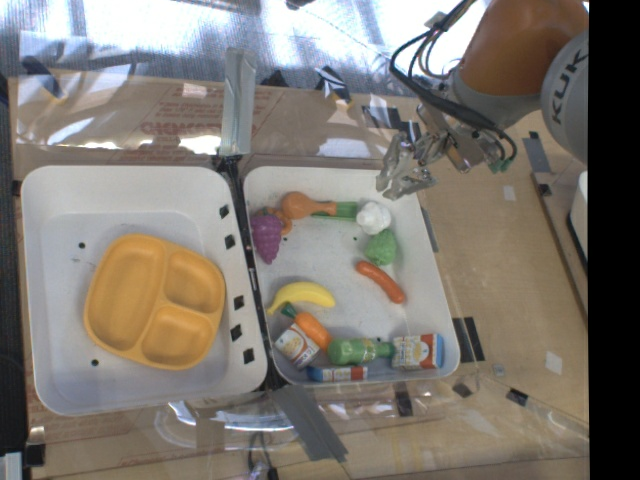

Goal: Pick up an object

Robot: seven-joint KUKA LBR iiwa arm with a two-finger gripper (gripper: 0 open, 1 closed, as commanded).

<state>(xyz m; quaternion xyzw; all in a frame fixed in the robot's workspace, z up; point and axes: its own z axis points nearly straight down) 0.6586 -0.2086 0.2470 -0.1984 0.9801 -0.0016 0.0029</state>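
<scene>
My gripper (402, 180) hangs over the far right corner of the right bin (436, 268), above the bin's rim, with nothing visible between its fingers. Just below it lie a white garlic-like piece (373, 216) and a green broccoli (382, 247). Further in are an orange-and-green carrot-like toy (312, 207), purple grapes (266, 235), a red-orange sausage (381, 281) and a yellow banana (302, 295). Along the near wall sit an orange bottle (300, 336), a green bottle (358, 350) and a small carton (417, 350).
The left bin (50, 198) holds a yellow divided plate (154, 300). The divider between the bins runs at about (240, 268). Cables loop from the arm's wrist (440, 58) above the gripper. Brown bench surface (500, 288) lies right of the bins.
</scene>
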